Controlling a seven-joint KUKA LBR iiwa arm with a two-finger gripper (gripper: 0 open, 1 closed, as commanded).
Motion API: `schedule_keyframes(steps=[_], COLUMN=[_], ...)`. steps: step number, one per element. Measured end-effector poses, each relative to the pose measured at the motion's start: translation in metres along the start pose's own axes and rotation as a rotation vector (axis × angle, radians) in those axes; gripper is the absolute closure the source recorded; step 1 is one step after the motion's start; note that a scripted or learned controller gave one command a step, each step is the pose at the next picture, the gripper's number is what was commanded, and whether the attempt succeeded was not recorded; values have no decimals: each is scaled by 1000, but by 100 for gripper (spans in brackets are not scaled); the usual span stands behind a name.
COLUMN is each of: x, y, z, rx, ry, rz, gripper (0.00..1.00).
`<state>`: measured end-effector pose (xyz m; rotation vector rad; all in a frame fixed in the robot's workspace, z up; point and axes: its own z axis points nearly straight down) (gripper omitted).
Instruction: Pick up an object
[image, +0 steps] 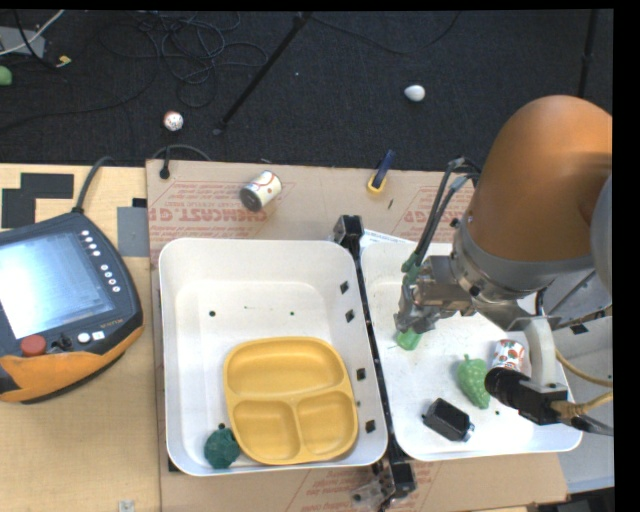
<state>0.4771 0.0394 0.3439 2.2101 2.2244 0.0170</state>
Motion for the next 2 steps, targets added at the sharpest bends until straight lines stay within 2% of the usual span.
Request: schedule_keyframes(steps=[1,2], x=[43,-25], y=[38,59], z=[-41,-48], rx=[8,12], ry=[-2,-6], rz=[3,12], gripper=[100,100])
